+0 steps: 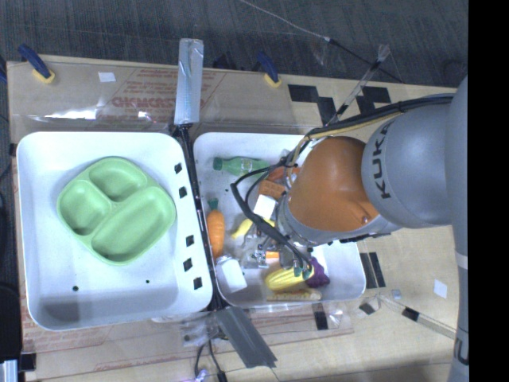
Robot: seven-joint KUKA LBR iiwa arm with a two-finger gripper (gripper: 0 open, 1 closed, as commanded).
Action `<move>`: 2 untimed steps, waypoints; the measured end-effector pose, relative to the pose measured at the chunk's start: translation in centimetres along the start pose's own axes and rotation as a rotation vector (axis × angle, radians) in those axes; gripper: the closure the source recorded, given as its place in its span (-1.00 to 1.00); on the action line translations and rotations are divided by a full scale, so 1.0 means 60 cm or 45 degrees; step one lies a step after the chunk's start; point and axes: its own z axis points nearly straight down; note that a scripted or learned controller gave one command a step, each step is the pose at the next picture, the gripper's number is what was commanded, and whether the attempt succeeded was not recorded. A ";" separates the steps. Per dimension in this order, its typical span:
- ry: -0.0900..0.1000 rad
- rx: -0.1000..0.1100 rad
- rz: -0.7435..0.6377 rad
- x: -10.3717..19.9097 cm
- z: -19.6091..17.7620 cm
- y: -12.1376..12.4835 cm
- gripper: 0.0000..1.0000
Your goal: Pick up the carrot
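While scanning the right bin [262,139], spot the carrot [215,231]: orange, short, tapered, lying lengthwise from far to near, tight along that bin's left wall. Apart from the yellow piece [242,229] to its right, with a white block [232,274] just past its near end.

Looks like a toy, so judge it light and stiff, most likely smooth plastic. Probably slippery on that rounded skin. No worry about crushing it. Best taken across the thick middle, closing left to right, not on the thin tip, where a squeeze could squirt it out. Awkward, though: little room for anything to slip down between the carrot and the wall. Could pay to come in a touch to the right and nudge it clear first.

Now to the arm [413,165]. Reaching in from the right, bent low over the right bin, with the orange band [330,185] bulging above the clutter. Gripper [274,259] down among the toys near the middle of the bin, close to a yellow corn cob [282,278] and a purple eggplant [316,273]. Well to the right of the carrot, not over it. Spread or pressed together? Cannot tell, with the wrist hiding the business end. Nothing seen held.

Over in the left bin [48,157], just a green divided plate [117,208].
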 end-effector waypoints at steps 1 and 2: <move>-0.002 0.000 -0.007 -0.002 -0.016 0.001 1.00; 0.039 -0.009 -0.066 0.011 0.029 -0.036 1.00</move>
